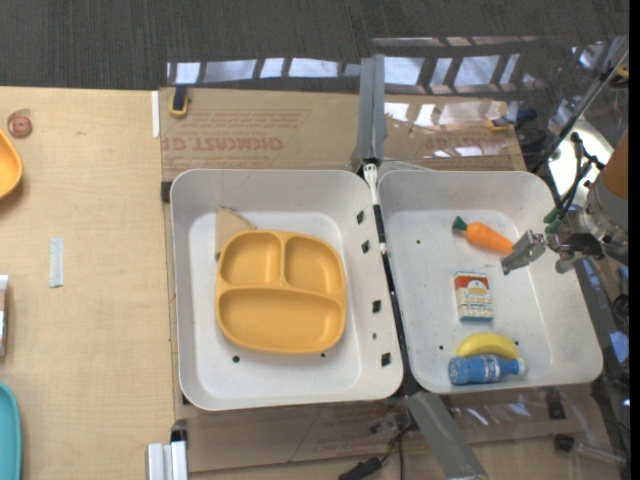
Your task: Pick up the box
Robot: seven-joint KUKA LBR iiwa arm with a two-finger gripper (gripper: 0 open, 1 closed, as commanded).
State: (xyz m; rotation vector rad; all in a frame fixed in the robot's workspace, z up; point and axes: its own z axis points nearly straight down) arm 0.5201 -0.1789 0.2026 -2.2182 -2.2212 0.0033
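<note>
A: Biggest first?
B: The left bin bears a yellow divided plate.
A: And the box?
B: It lies flat mid right bin, between the toy carrot and the banana beside a blue bottle.
A: The gripper?
B: Spread open, empty, up-right of the box.

The arm ran off the right edge, so you saw little above its wrist. The end effector was small and dark against the bin's rim; you could not tell how its fingers stood. The print on the box was too small to read. The plate hid part of a brown card. At the left edge, an orange dish and a teal one were cut off.
</note>
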